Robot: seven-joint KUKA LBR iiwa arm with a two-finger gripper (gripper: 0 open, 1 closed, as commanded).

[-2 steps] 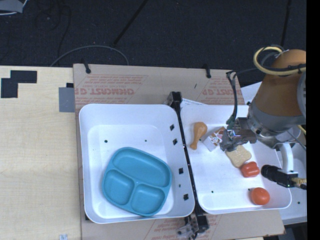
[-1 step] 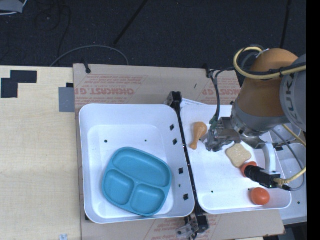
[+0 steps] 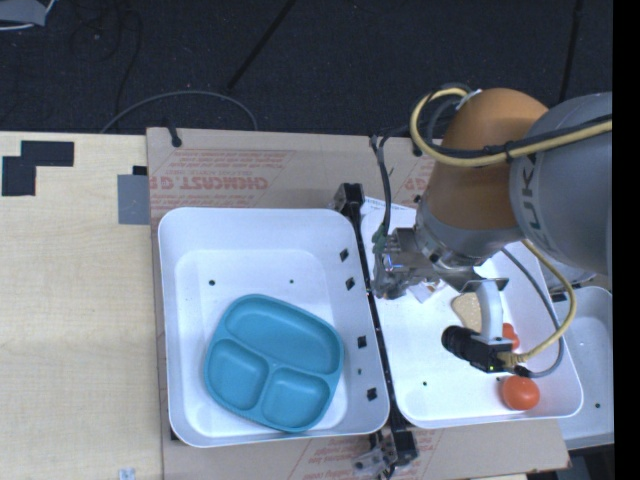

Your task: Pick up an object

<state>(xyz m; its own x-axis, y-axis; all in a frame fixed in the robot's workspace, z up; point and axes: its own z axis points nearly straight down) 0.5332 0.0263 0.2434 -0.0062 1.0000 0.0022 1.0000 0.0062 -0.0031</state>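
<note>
My gripper point(image 3: 393, 280) hangs low over the far left part of the right bin point(image 3: 438, 400), close to the wall between the two bins. An orange ball-like thing point(image 3: 519, 394) lies in that bin's near right corner. A tan, flat piece point(image 3: 466, 310) sits right of the gripper, partly hidden by the wrist. A small red thing point(image 3: 511, 334) peeks out beside it. A blue divided plate point(image 3: 272, 363) lies in the left bin point(image 3: 196, 230). Nothing can be seen between the gripper's tips.
The grey arm with its orange band point(image 3: 490, 168) covers the right bin's far side. Cardboard point(image 3: 250, 173) lies under both bins. Pale bench surface point(image 3: 70, 298) spreads to the left.
</note>
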